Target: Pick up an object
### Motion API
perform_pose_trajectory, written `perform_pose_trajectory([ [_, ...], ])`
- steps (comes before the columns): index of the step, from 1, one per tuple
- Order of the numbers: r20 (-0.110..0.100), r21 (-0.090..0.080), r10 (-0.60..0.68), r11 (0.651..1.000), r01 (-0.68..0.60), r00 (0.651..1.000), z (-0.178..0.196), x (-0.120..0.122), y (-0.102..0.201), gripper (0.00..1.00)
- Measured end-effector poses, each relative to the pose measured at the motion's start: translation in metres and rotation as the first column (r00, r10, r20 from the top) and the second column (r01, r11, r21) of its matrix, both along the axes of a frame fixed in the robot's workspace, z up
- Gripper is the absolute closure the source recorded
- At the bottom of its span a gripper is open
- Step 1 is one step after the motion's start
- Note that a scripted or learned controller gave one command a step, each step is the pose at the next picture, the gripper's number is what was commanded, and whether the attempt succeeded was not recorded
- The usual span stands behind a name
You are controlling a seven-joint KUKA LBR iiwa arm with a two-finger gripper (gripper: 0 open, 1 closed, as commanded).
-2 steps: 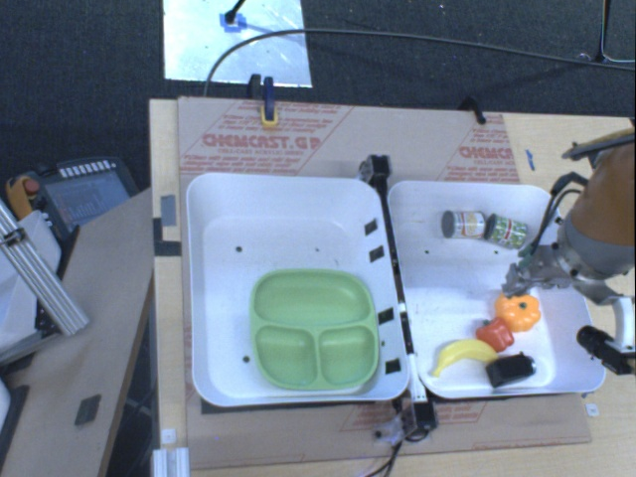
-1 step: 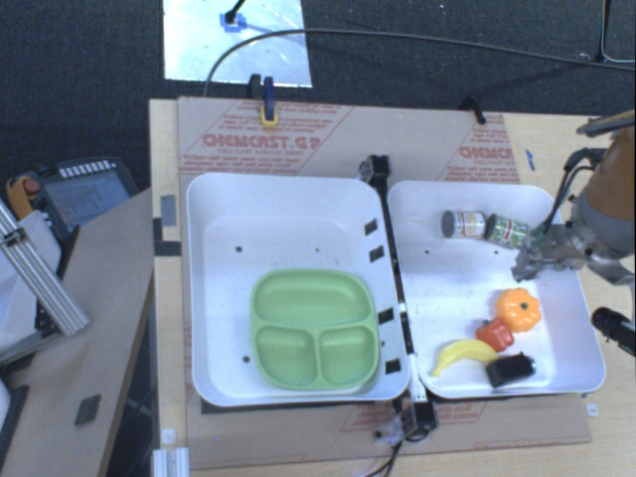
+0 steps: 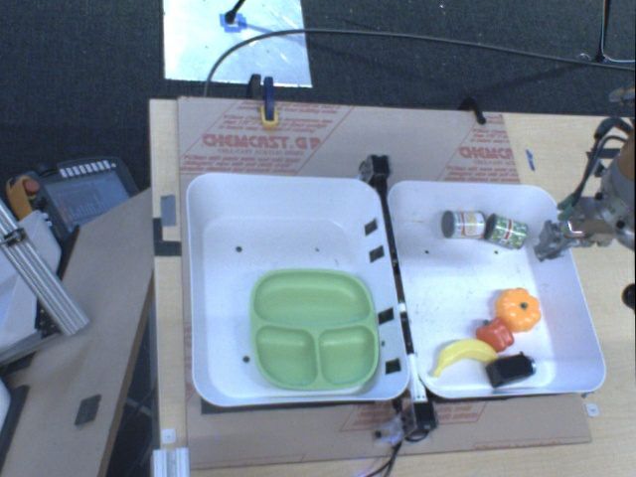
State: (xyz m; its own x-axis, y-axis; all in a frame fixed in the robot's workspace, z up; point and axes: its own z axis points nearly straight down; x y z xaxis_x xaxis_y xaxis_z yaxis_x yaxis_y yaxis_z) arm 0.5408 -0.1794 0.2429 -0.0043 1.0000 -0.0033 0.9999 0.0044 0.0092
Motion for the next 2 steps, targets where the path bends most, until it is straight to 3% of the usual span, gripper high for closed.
perform_pose_trajectory([
  [1,-0.006,0.002,0.0,1.0,0.0,1.0,-0.001,0.001,0.0,1.0],
  [2,-0.007,0.005,0.005,1.0,-0.005,1.0,-0.014,0.005,0.053,1.0],
])
